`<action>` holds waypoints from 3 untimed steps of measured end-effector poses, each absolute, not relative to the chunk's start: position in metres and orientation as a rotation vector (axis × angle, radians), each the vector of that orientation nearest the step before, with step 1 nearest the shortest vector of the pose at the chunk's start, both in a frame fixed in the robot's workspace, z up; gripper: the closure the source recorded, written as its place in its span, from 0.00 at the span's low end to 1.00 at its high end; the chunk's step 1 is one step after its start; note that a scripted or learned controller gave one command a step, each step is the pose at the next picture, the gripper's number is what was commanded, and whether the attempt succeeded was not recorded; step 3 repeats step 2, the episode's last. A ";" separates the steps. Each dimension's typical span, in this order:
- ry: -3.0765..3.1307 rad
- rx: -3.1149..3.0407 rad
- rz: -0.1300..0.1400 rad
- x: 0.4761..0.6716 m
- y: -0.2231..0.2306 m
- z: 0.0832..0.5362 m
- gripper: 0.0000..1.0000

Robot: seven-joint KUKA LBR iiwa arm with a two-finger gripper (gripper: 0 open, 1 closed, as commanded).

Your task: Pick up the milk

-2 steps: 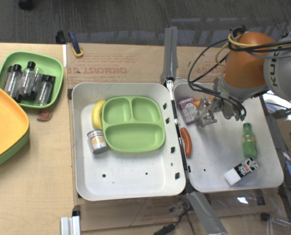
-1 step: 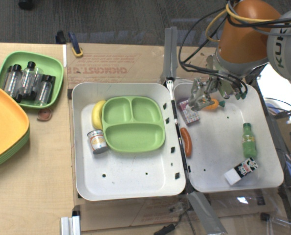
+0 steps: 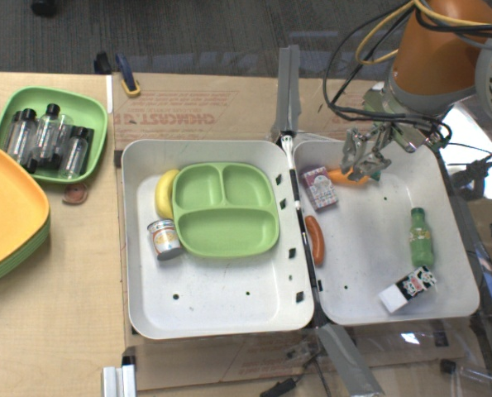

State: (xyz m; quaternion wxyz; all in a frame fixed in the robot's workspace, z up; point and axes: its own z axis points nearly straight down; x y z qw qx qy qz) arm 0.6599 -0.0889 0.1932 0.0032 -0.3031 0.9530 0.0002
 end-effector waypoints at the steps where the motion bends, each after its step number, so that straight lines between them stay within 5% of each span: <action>1: 2.969 -1.010 0.001 0.660 -0.119 0.162 1.00; 2: 2.808 -1.392 -0.001 0.660 -0.171 0.145 1.00; 3: 2.808 -1.392 -0.001 0.660 -0.171 0.145 1.00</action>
